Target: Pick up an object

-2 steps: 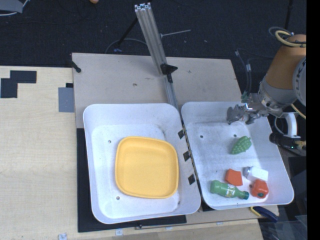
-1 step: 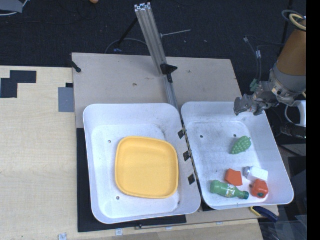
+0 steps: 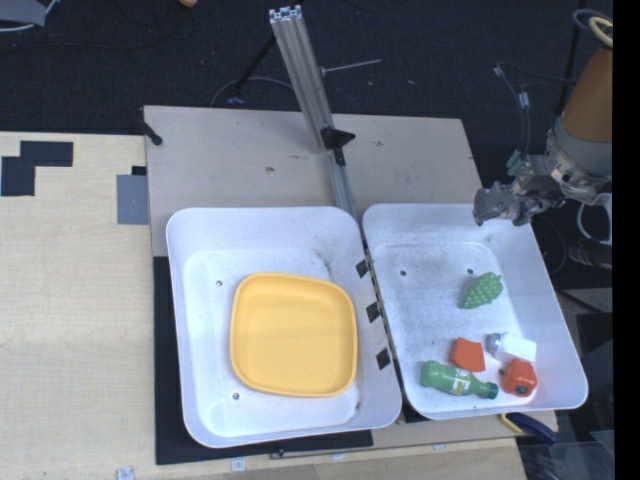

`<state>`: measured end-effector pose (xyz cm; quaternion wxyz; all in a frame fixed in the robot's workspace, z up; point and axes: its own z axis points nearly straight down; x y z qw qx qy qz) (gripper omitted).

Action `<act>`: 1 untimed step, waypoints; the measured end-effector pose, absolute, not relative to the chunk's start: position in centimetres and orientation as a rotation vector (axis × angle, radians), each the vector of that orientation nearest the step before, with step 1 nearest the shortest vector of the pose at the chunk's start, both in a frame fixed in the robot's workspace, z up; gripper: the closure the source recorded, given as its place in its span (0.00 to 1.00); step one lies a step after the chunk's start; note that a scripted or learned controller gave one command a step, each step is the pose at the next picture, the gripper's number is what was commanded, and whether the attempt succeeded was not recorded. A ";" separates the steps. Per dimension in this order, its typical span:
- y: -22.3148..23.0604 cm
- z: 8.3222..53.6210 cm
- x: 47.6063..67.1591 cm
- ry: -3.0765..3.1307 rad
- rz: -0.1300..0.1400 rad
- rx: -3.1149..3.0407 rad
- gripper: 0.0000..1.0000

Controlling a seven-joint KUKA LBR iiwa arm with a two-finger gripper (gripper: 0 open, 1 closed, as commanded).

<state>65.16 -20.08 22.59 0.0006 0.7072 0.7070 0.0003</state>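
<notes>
The hand (image 3: 497, 206) hangs over the far rim of the right bin (image 3: 430, 230), near that bin's far right corner; whether it is released or clenched cannot be told, and nothing shows between its fingers. The candidates for picking all lie inside the right bin. A green bumpy toy (image 3: 481, 290) rests alone near the bin's middle, towards its right wall. A tight cluster sits at the bin's near right corner: a green bottle (image 3: 457, 379) on its side, an orange block (image 3: 467, 354) just beside it, a small white piece (image 3: 514, 347) and a red-orange item (image 3: 519, 376).

Likely risks, as a judgement: the hand sits so close to the rim that a straight descent would strike the bin wall rather than an object. In the corner cluster the items touch or nearly touch, so the fingers could catch two at once, or push one against the wall and close on nothing. The lying bottle may roll.

Left of the right bin, the left bin (image 3: 190, 238) holds a yellow plate (image 3: 294, 334). A metal post (image 3: 305, 73) rises from the bench (image 3: 400, 158) beyond the gap between the bins; it does not block the reach from the right.
</notes>
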 end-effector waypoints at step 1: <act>-15.3 23.6 64.0 2.224 0.002 2.218 1.00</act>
